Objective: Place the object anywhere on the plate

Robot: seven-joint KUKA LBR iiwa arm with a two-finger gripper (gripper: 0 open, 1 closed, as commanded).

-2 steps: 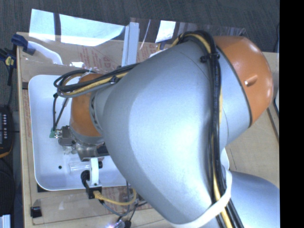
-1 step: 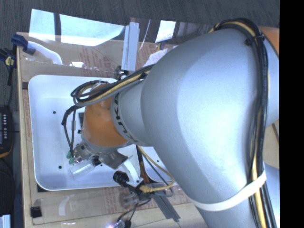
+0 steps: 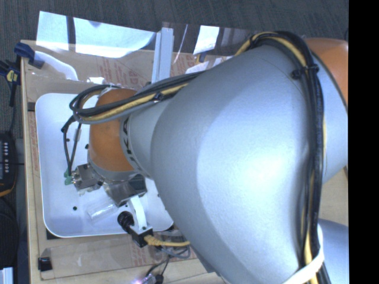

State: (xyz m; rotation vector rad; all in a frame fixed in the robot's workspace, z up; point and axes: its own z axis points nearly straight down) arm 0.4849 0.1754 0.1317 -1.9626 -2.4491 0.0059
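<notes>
Gripper (image 3: pixel 95 203) hung inside left bin (image 3: pixel 50 158), near its front wall; arm (image 3: pixel 237 158) stretched away rightward, covering the bench.

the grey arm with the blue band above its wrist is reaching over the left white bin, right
Not quite: the camera view shows the band above the wrist as orange, not blue. The rest holds: the grey arm is reaching over the left white bin.
</notes>
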